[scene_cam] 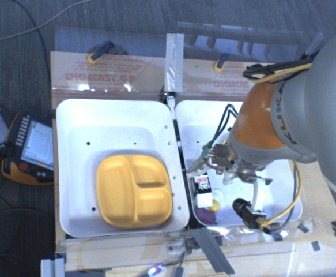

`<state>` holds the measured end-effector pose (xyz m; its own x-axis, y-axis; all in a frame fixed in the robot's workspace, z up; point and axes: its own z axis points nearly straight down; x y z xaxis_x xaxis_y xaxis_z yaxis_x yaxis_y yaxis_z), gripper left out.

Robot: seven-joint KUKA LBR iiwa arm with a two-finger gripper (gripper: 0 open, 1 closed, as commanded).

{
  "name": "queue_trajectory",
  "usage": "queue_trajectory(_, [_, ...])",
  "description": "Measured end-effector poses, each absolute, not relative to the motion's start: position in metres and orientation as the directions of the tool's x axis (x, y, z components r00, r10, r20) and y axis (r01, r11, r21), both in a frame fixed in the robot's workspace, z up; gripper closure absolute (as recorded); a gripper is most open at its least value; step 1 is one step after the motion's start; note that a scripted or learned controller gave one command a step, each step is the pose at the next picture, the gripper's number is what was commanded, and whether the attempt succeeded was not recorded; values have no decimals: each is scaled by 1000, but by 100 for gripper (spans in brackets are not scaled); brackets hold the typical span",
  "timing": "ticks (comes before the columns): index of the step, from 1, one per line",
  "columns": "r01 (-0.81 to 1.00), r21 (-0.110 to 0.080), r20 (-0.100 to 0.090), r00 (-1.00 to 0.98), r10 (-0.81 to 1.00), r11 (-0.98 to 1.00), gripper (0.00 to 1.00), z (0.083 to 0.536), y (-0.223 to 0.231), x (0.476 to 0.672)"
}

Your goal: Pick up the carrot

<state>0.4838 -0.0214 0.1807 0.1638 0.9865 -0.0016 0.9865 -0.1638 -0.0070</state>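
Currently my gripper hangs low inside the right bin, close against the divider wall it shares with the left bin. My orange-banded wrist is above and behind the hand. Hand state: cannot tell whether wide or narrow, since the body of the hand blocks the view from above. Nothing can be made out held in it. Just past the hand, toward the bin's near rim, lies a purple item. Touching that item, or very nearly, is a small yellow item just beside the hand. Carrot: cannot pick it out with confidence. These two small things by the hand are too small and too blurred to name. Across the divider from the hand, well apart from it, a yellow divided tray lies flat in the left bin.
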Motion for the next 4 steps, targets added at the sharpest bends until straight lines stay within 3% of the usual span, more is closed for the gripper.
queue_trajectory(1, [960, -9, -5, 280, 960, -280, 0, 180, 57, 483])
queue_trajectory(2, [874, -5, -8, 485, 874, -485, 0, 181, 6, 532])
queue_trajectory(3, [835, -4, -8, 551, 835, -551, 0, 260, -82, 484])
queue_trajectory(4, [942, -8, -5, 336, 942, -336, 0, 247, -95, 483])
